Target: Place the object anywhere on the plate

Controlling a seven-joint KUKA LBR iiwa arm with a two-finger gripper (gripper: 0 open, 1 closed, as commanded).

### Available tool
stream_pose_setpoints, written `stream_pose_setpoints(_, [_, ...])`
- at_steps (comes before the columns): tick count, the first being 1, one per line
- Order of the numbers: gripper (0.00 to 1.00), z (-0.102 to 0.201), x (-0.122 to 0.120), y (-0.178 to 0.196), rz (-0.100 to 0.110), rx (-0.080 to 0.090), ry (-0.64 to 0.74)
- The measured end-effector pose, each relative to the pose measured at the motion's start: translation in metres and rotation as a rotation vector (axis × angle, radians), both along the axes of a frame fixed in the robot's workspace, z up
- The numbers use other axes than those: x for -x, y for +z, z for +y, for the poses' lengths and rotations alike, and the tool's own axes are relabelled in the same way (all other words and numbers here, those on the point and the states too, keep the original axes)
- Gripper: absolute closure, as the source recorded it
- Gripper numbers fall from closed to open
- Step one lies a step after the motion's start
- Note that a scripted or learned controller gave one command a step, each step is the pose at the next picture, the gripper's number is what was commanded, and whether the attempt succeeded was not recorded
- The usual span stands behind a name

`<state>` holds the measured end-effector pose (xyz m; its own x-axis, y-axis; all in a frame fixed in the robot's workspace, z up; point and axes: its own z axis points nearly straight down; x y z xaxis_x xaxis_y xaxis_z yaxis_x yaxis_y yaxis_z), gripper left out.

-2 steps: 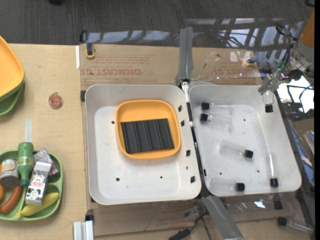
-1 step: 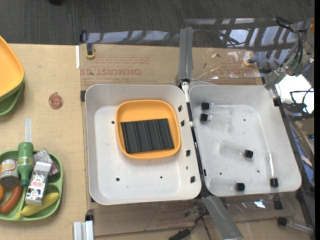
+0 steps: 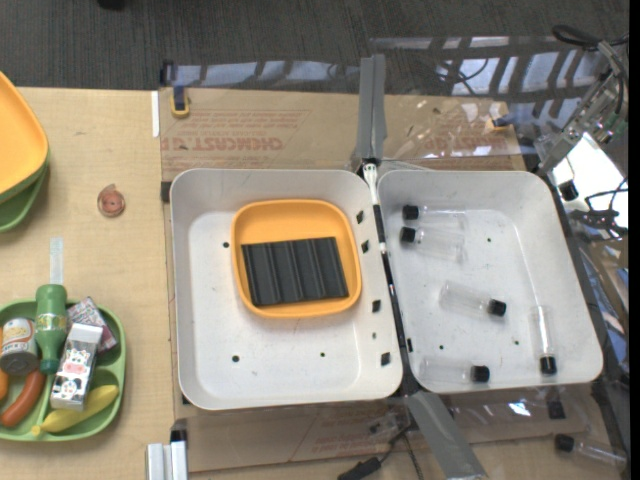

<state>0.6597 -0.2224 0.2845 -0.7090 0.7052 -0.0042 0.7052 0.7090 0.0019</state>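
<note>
An orange, rounded-square plate (image 3: 296, 213) sits in the upper middle of the left white bin (image 3: 290, 363). A dark grey ribbed slab (image 3: 296, 271) lies flat on the plate and covers most of its floor. In the right white bin (image 3: 440, 353) lie several clear plastic tubes with black caps, for instance one near the top left (image 3: 432, 213), one in the middle (image 3: 472, 301) and one along the right wall (image 3: 543, 338).
On the wooden bench to the left stands a green tray (image 3: 100, 408) with toy food and a small bottle. An orange dish stacked on a green one (image 3: 18, 153) pokes in at the left edge. A small pink disc (image 3: 111, 201) lies between them. Cardboard lies under the bins.
</note>
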Motion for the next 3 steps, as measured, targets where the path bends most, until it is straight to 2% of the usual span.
stream_pose_setpoints(1, [1.00,0.000,0.006,0.085,0.001,0.000,0.129])
stream_pose_setpoints(2, [0.00,0.000,0.006,0.085,0.001,0.000,0.128])
stream_pose_setpoints(3, [0.00,0.000,0.034,0.123,0.001,0.001,0.241])
